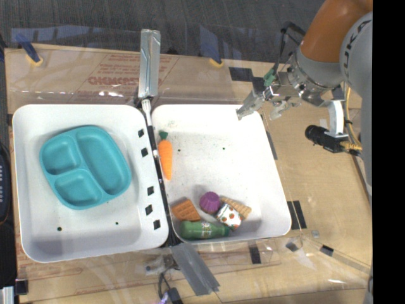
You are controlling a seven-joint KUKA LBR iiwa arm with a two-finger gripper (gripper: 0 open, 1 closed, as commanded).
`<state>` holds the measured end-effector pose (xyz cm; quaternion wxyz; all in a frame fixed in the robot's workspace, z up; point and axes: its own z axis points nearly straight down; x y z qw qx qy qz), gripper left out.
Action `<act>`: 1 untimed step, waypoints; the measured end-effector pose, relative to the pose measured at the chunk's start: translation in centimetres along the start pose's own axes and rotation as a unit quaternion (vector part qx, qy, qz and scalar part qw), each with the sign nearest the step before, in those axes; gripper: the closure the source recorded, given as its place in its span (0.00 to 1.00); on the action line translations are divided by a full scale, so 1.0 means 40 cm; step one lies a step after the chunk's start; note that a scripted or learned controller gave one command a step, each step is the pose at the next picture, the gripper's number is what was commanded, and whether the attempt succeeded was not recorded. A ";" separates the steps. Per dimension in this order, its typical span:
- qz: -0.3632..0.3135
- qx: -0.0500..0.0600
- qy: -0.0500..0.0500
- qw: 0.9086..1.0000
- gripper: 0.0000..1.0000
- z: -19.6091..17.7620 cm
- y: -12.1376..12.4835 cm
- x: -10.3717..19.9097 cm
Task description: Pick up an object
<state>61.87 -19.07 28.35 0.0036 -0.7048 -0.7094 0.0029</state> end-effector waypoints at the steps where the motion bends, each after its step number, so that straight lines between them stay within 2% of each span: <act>1: -0.070 -0.001 0.000 0.998 0.00 -0.012 -0.171 -0.053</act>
